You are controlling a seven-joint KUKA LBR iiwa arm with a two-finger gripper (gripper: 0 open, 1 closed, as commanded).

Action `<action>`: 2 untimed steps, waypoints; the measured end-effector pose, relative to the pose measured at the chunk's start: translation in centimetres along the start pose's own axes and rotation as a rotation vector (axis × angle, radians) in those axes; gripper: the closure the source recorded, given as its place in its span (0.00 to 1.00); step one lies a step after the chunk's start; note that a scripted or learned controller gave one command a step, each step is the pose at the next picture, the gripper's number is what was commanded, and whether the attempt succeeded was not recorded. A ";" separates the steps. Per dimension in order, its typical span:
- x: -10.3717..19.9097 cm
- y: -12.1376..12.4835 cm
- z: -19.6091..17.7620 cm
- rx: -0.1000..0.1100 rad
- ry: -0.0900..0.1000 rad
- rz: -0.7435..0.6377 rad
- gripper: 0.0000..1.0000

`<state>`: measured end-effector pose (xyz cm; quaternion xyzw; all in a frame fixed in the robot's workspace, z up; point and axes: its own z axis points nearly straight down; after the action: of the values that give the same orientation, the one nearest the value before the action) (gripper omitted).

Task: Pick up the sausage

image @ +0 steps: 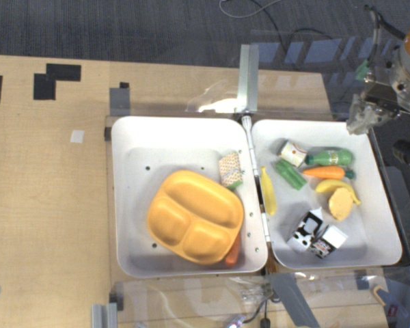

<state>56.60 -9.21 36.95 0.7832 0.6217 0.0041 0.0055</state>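
A reddish-orange sausage [232,251] lies in the left bin [133,183] near its front right corner. It is mostly hidden under the edge of a yellow compartment plate [193,216], and only one end shows. My gripper [363,120] hangs over the far right corner of the right bin [383,244], well away from the sausage and above the bin's contents. Nothing is visibly held in it.
A patterned block [229,168] sits behind the plate. A yellow corn cob [267,192] lies along the divider. The right bin holds a green bottle [330,158], carrot [326,173], banana [336,186], green pod [290,175], small can [293,154] and black-and-white pieces [307,231].
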 end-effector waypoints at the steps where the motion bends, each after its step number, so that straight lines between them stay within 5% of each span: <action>1: -10.1 1.9 16.5 0.009 0.002 -0.347 1.00; 2: -10.1 -0.2 22.4 0.007 0.004 -0.775 1.00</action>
<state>54.40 -19.10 14.57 0.4901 0.8717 0.0011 0.0027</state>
